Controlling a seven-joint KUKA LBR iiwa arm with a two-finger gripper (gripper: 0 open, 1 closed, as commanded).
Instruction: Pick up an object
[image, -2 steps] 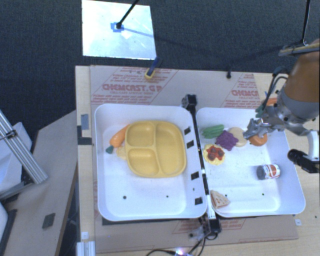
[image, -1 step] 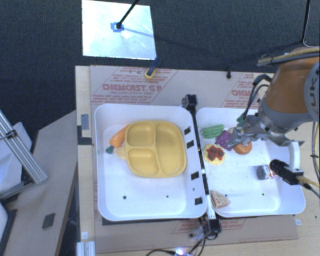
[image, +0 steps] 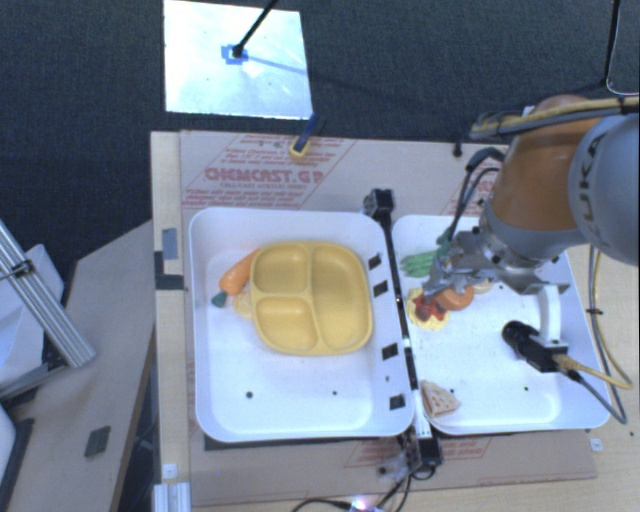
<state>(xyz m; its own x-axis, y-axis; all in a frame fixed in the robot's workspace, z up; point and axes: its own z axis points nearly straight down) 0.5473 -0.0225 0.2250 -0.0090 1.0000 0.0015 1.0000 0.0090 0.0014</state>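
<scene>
Pincer (image: 443, 288) hung low at the right bin's (image: 500, 400) left side, over small toy foods (image: 432, 308); whether it gripped any, I cannot tell. Left of centre, a yellow divided plate (image: 308, 298) filled the other bin (image: 230, 390).

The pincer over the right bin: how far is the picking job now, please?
Done: the arm has brought the pincer low into the right bin, over the small pile of toy food.
In hand: I see no item clearly held; its fingertips are hidden in the clutter.
Left: gripping one piece and lifting it. The yellow tray lies in the left bin.
</scene>
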